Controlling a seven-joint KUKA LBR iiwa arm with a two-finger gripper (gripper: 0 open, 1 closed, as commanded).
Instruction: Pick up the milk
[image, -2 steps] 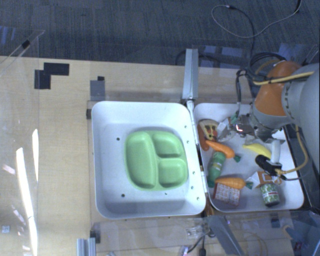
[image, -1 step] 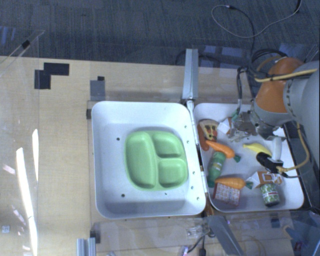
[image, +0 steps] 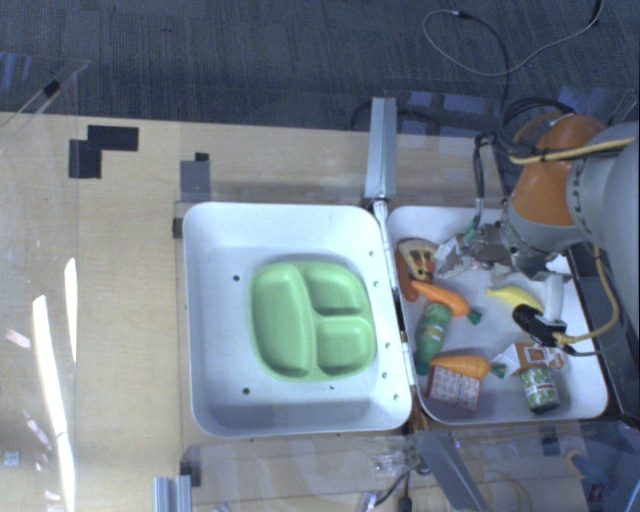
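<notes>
Milk: my best read is the small white-and-orange carton (image: 528, 354) in the right bin (image: 585, 405), close to the bin's near right corner. I'm not certain, the label is too small to read. It touches the green-filled jar (image: 541, 390), which sits just on its near side.

Risk 1: a descent there clips the jar, and either grabs it instead or tips the carton over.

Risk 2: wrong pick. The reddish box (image: 452, 392) at the near left corner, with a carrot (image: 463, 365) across its far edge, is also carton-shaped.

Mid bin: green bottle (image: 433, 335) by the left wall, second carrot (image: 440, 295) beyond it, banana (image: 514, 296) toward the right. The banana lies roughly between the jaws and the carton, so a low traverse would likely sweep it.

Far edge: the jaws sit low there, beside a crumpled silvery wrapper (image: 458, 255). I can't tell how far open they are, and nothing is visibly held. The carton is well apart from them, off toward the near right corner.
</notes>
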